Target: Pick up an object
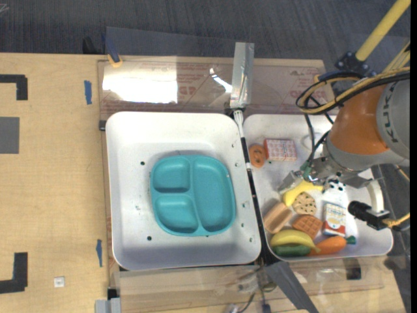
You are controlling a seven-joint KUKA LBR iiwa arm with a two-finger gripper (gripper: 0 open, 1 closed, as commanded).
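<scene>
gripper (311, 173) low in right bin (381, 243), over toy food pile | finger state: cannot tell | target likely yellow piece (300, 192), just below | risk: crowded cookie (304, 205) and carton (335, 215) may deflect grasp, a miss

On the worktop (45, 194), a teal three-compartment plastic tray (193, 194) lies mid-floor in the left white bin (124, 135). In the right white bin (378, 243), a pink carton (281, 150) sits near the far edge; toy foods (301, 223) cluster along the near edge.
</scene>
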